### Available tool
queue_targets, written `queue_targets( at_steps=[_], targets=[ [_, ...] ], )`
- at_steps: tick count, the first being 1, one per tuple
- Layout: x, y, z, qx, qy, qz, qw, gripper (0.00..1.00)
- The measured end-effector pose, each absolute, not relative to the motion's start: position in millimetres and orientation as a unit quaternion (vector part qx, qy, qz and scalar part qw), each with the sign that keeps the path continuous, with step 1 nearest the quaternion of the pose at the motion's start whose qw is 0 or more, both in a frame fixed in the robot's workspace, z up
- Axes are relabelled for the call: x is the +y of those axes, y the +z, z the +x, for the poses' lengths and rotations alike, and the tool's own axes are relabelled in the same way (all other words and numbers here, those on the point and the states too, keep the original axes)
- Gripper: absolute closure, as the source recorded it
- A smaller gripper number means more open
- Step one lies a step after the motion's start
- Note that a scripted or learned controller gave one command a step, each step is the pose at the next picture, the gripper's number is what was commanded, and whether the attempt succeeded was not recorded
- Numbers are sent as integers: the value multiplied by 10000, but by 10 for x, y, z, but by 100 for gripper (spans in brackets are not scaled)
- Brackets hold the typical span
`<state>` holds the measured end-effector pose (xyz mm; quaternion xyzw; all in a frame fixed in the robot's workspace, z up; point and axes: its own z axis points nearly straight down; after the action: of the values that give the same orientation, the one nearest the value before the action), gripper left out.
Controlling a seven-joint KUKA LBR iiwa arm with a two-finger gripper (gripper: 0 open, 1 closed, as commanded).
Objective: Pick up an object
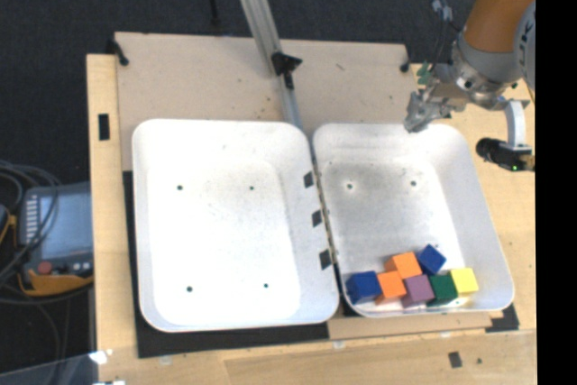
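The gripper (419, 117) is hovering over the right bin's (469, 167) far rim; its opening cannot be told. The blocks (410, 278) are clustering at the near edge. Approach stage: next, travel nearward and descend.

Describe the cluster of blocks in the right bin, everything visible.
The cluster of blocks sits in the near corner of the right bin, packed against its near wall. Seven small cubes with a matte look: two blue, two orange, one purple, one green, one yellow. They touch or nearly touch one another; whether any is stacked cannot be told. One blue cube sits at the left end, the yellow at the right. The gripper is at the bin's far rim, apart from them.
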<state>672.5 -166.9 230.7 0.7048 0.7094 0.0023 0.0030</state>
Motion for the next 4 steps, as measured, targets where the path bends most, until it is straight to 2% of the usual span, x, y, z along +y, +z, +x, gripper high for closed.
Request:
queue_targets(
  at_steps=[1,2,3,4],
  targets=[
    [-1681,2861,6739,7099,23,7043,37,100],
    [-1200,2736,6501,7089,-3,7053,5,100],
    [-693,2571,6355,7090,-5,7052,-3,100],
    [-237,2624,6216,7096,5,7046,-5,100]
  ],
)
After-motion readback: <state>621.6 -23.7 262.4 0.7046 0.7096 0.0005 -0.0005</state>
